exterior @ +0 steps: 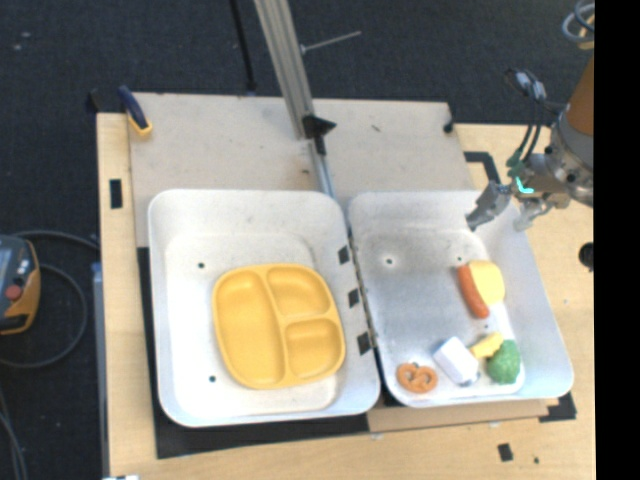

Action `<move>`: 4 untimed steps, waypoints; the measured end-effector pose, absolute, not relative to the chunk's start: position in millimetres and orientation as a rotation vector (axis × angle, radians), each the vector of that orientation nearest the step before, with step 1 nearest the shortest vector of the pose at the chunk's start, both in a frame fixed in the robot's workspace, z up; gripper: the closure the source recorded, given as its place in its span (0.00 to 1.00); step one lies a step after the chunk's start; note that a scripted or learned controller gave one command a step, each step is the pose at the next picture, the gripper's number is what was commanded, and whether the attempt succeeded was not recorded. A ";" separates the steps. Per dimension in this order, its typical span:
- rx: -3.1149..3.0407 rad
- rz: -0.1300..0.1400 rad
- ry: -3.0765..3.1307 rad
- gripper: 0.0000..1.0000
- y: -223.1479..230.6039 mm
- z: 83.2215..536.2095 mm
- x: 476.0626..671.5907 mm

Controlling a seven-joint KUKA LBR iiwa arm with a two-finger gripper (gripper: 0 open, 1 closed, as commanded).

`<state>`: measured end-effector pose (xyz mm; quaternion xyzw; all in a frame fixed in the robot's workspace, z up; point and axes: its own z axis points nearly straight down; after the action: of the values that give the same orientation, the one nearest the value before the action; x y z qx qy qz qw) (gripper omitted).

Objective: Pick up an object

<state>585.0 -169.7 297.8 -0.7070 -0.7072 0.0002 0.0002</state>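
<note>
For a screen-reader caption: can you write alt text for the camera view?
A robot gripper hovers over the far right corner of the right bin, which holds toy food: an orange and yellow piece, a pretzel, a white block and a green piece. The left bin holds a yellow divided plate.

We log single fixed camera: high above bench point(280, 148), slanted downward, wide enough for both white bins point(180, 228); arm point(570, 158) enters at right.

Tray point(277, 325) in left bin point(180, 228)
</note>
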 end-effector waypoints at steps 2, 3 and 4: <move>-2.221 0.004 -2.221 0.00 -172.8 256.4 583.7; -2.221 0.005 -2.219 0.00 -165.9 197.1 587.2; -2.222 0.004 -2.219 0.00 -160.6 152.3 590.0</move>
<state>590.0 -160.6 152.3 -0.7076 -0.7066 0.0012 0.0006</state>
